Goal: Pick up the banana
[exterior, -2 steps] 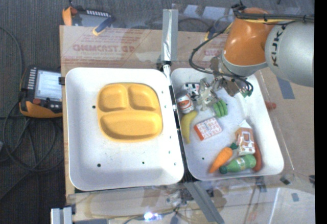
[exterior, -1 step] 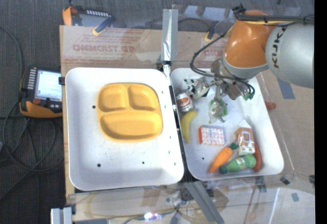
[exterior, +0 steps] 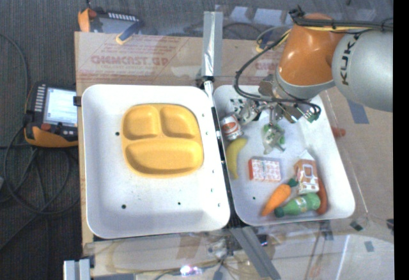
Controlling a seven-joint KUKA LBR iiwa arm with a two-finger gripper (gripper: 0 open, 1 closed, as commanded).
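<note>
The banana (exterior: 235,155), pale yellow with a greenish tip, lies against the left wall of the right bin (exterior: 339,163), pointing toward the front. My gripper (exterior: 274,135) hangs below the orange wrist band (exterior: 305,61) over the middle of that bin's far half. It is to the right of the banana and apart from it, with nothing seen in its grasp. Cables and wrist hardware crowd the view around it.
A small red-and-silver can (exterior: 230,126) lies just behind the banana. A red-and-white packet (exterior: 264,170), a carrot (exterior: 277,199), a green item (exterior: 299,204) and an orange carton (exterior: 307,173) fill the front right. The left bin (exterior: 102,208) holds a yellow divided tray (exterior: 163,138).
</note>
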